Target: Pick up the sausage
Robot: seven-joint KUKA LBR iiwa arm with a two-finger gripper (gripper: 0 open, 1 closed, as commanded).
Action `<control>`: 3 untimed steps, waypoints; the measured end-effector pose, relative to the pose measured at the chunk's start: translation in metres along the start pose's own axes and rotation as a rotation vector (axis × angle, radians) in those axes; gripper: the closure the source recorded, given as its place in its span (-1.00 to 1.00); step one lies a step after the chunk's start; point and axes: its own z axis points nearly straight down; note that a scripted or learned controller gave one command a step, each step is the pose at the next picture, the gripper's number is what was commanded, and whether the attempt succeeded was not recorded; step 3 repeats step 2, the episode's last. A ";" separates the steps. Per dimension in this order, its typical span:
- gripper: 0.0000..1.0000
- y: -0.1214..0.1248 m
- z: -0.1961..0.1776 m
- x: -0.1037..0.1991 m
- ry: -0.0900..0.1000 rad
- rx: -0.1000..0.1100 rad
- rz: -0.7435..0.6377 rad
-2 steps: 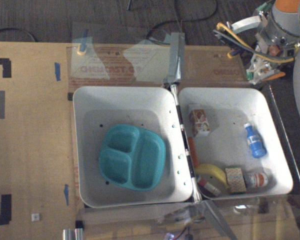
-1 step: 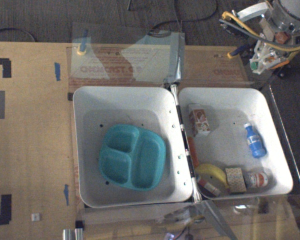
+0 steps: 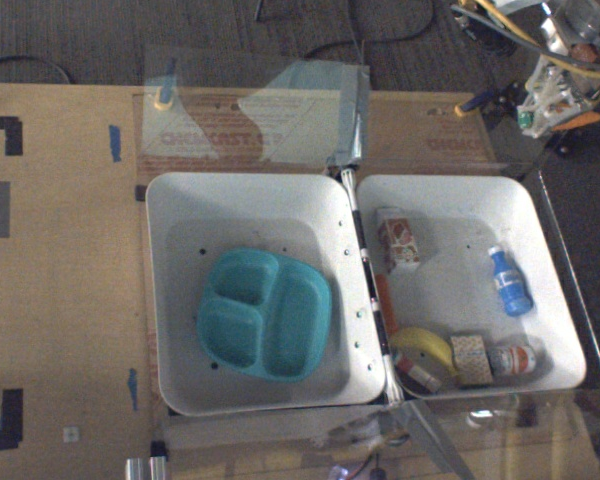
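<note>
Nearest me: banana (image 3: 424,346), carton (image 3: 469,358), can (image 3: 512,359); sausage (image 3: 382,305) hugs right bin (image 3: 550,268) left wall, so I judge wall collision likely; hand (image 3: 552,108) parked beyond the bins.

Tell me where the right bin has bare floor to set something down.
Bare floor lies mid-bin, between the small red-and-white carton and the blue plastic bottle. The near edge is crowded: yellow banana, patterned box, small can.

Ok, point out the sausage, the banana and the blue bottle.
sausage (image 3: 382,306): camera view, middle of its length.
banana (image 3: 425,346): camera view, middle of its yellow curve.
blue bottle (image 3: 511,290): camera view, its body.
</note>
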 end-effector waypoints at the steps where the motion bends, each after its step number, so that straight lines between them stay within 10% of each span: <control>1: 1.00 0.046 -0.007 -0.002 -0.003 0.000 -0.101; 3: 1.00 0.080 -0.010 -0.010 -0.002 0.000 -0.008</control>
